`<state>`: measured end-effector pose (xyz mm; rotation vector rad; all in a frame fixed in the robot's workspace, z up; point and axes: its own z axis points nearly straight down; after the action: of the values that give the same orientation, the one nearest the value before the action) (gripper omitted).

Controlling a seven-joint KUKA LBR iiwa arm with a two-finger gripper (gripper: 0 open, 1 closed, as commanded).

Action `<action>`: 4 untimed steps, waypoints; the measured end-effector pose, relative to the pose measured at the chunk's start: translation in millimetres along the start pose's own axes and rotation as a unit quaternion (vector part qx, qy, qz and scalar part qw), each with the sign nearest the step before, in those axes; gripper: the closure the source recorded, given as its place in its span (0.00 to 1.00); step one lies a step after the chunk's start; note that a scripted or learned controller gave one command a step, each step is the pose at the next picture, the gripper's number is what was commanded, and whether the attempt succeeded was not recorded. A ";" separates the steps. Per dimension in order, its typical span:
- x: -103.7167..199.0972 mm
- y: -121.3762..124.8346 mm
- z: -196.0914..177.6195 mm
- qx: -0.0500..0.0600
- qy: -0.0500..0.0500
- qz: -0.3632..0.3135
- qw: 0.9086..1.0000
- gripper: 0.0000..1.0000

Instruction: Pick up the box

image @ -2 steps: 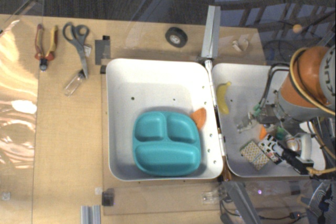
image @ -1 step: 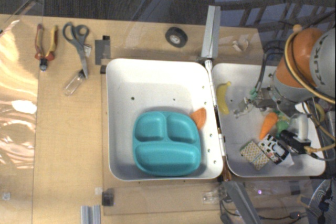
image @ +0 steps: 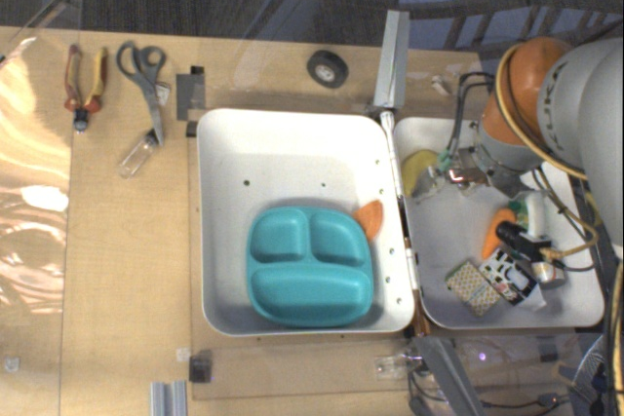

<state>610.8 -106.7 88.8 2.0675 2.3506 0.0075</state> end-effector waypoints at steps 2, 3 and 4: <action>33.3 -117.9 -48.7 0.002 0.003 -0.115 0.993 0.00; -59.7 -126.1 -92.4 0.002 0.001 -0.054 0.999 0.00; -6.4 -90.8 -49.7 0.003 0.003 -0.150 0.989 0.00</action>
<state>521.0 -124.5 137.5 1.6950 2.6399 0.0042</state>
